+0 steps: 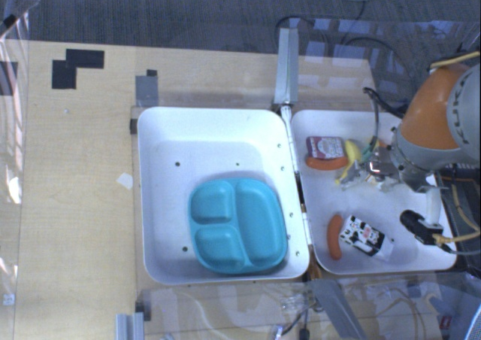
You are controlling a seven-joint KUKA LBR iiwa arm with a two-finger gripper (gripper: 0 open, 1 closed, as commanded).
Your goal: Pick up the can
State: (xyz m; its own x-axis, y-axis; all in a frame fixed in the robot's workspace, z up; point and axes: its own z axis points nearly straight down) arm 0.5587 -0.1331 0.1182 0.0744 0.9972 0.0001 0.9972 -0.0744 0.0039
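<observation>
- One gripper (pixel 378 169) hung over the right bin (pixel 398 259); you couldn't tell how it was set.
- The can (pixel 326 148) lay just left of it, slightly farther back, long axis running left-right, beside a banana (pixel 353 158).

Cut off by the right edge: grey arm with orange band (pixel 440 116). Tucked under the wrist and too small to tell open from shut: two-finger gripper (pixel 376 168). Partly hidden behind the gripper: yellow banana-like object (pixel 352 162). Too blurred to read: label on the small red-and-white can (pixel 325 148). Likewise unreadable: print on the black-and-white carton (pixel 364 237).
</observation>
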